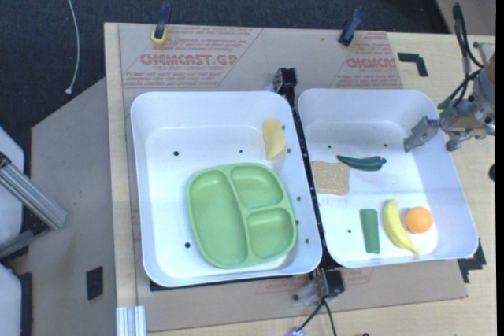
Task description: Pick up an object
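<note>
we log 2 white bins side by side on the bench (79,169). the left bin (157,122) holds a green divided tray (240,214) with 3 compartments, and a pale yellow wedge-shaped piece (273,139) lies near the bin's far right corner, apart from the tray.

the right bin (465,216) carries 5 things. a dark green pepper (364,162) lies about mid-bin. a tan flat slice (331,178) sits against the left wall, just below and left of the pepper. toward the near edge we see a green upright block (368,230), a banana (398,227) just right of it, and an orange ball (418,219) touching or nearly touching the banana.

the end effector (423,134) reaches in from the right, over the far right part of the right bin, well apart from every object. it is grey and small at this range; we cannot tell whether it is wide or narrow. we see nothing in it.
</note>
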### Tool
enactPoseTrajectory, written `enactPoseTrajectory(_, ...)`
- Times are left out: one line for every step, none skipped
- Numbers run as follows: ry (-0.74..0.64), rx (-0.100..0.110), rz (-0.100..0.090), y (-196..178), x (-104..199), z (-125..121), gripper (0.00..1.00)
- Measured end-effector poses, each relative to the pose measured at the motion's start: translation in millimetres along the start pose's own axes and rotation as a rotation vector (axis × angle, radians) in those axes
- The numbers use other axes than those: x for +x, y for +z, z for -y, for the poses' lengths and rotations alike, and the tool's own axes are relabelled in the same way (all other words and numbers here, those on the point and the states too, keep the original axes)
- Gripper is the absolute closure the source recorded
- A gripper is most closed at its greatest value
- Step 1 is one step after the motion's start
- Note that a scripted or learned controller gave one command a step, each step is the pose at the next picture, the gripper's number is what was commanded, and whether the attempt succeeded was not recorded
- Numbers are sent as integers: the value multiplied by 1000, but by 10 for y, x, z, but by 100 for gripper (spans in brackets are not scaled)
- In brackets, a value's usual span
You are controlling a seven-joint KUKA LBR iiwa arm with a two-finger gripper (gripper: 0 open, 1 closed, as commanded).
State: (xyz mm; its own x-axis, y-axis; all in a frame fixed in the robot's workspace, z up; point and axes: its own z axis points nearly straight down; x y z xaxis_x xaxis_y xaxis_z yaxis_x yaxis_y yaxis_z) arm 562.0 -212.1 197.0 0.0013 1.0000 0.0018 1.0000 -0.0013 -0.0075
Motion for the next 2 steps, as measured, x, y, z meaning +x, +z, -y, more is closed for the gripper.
enactPoseTrajectory(-2, -7, 2, -33, 0, -19, 0)
enactPoseTrajectory(-1, -5, 1, 383, 6, 27, 0)
